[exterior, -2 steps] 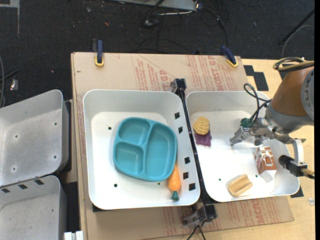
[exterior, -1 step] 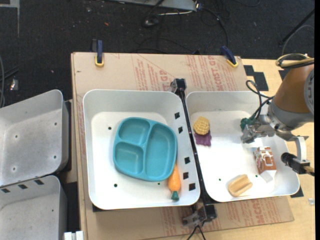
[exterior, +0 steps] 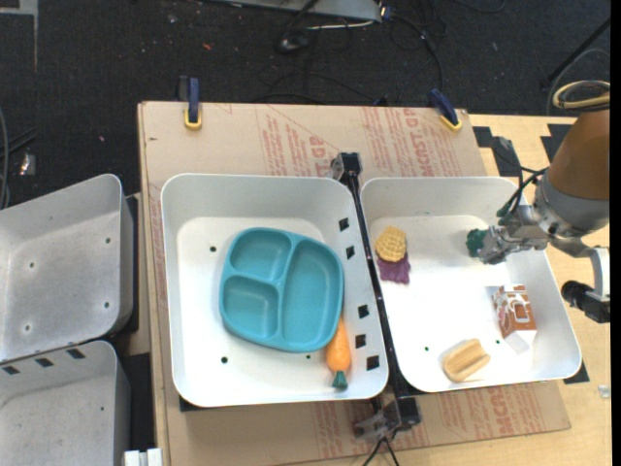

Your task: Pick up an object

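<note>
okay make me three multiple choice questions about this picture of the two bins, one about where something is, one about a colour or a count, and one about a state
1. Where is the carrot?
A. Left bin, beside the plate
B. Right bin
C. On the cardboard

2. What colour is the divided plate?
A. Red
B. Teal
C. Black

3. How does the plate lie?
A. Flat, compartments up
B. Upside down
C. Propped on the bin wall

Answers:
1. A, since the carrot lies at the plate's lower right edge in the left bin.
2. B, as the plate is plainly teal.
3. A, because its three compartments face up.
</note>
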Available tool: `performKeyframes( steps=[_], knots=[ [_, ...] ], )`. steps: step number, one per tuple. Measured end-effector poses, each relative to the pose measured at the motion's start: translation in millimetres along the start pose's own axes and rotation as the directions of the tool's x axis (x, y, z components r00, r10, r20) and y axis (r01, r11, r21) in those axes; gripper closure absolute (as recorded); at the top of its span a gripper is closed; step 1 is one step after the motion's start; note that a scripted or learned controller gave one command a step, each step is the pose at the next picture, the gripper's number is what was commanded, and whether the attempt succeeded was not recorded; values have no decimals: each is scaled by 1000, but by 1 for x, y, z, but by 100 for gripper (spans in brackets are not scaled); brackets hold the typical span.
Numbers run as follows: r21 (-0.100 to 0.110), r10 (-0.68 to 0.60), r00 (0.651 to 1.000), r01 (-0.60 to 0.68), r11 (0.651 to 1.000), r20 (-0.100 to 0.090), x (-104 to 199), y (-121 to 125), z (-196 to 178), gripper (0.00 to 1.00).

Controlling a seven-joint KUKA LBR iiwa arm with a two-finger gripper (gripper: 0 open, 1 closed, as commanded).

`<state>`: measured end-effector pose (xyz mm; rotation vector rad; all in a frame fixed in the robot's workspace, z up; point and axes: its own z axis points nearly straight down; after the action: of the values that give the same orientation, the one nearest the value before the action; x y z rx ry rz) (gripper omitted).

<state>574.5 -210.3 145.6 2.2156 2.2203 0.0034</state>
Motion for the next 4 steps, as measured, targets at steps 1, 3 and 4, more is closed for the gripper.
performKeyframes(
  steps=[1, 3, 4],
  knots=[
    [-2, -1, 1000, 1, 1000, 1, 0, 2, -54, 100],
    [6, -5, 1000, 5, 1000, -4, 106, -14, -46, 100],
    [5, -6, 1000, 6, 1000, -5, 159, -22, -64, 100]
  ],
)
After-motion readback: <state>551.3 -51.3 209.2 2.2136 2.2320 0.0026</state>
